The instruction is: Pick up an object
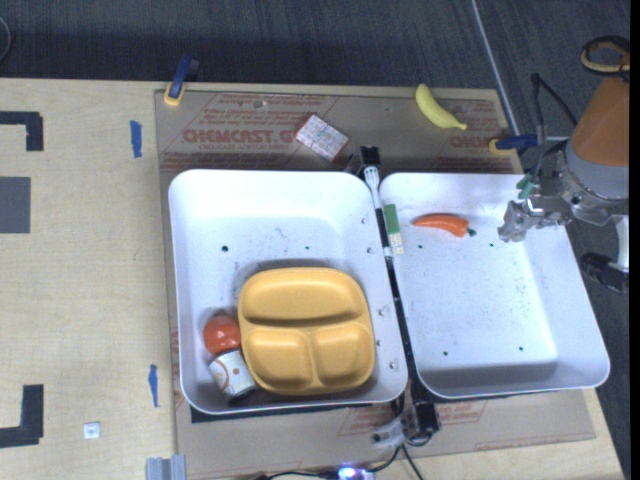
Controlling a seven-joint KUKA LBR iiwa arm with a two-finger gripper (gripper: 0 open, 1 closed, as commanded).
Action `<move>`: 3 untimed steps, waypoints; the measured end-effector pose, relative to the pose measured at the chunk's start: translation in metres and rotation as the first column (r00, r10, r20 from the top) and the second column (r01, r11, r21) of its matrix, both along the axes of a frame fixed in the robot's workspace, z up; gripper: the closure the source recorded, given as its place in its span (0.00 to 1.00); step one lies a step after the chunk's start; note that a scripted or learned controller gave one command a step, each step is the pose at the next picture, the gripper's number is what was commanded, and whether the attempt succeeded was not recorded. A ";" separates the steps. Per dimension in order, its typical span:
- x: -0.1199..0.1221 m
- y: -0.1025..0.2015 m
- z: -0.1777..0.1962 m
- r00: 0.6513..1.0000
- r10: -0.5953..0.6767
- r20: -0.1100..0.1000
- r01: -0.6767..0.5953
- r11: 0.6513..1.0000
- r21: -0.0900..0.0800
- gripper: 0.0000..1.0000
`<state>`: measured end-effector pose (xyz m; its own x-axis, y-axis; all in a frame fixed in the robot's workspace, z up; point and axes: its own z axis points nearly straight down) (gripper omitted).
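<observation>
Looking down on the bench, two white bins sat side by side. The left bin [200, 268] held the biggest thing, a yellow divided tray [305, 328], lying upside down in the lower middle of the frame. Tucked against the tray's lower left edge were an orange ball [220, 334] and a small white and orange cup [230, 373] lying on its side. The tray hid part of both, so it was hard to tell just what they were.

The right bin [500, 348] held only a little orange carrot toy [441, 224], near its upper left corner. The carrot's long side ran left to right across the frame.

The arm came in from the right edge, and its gripper [520, 218] hung over the upper right part of the right bin. The carrot lay to the left of the gripper, near it but not touching. It was the nearest thing to grab, I think. The gripper was small and blurry, so I could not tell how it was set. Nothing showed in it.

A yellow banana [438, 108] lay outside the bins, at the upper right.
</observation>
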<state>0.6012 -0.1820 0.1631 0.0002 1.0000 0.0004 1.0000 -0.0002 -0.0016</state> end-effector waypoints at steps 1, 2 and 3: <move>0.000 0.000 0.000 1.000 0.000 0.000 0.000 1.000 0.001 0.00; 0.067 0.026 -0.070 1.000 0.002 0.018 -0.002 1.000 -0.002 0.00; 0.069 0.027 -0.059 1.000 0.005 0.024 -0.005 1.000 -0.002 1.00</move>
<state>0.6699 -0.1545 0.1040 -0.0047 1.0000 -0.0014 0.9997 0.0047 0.0224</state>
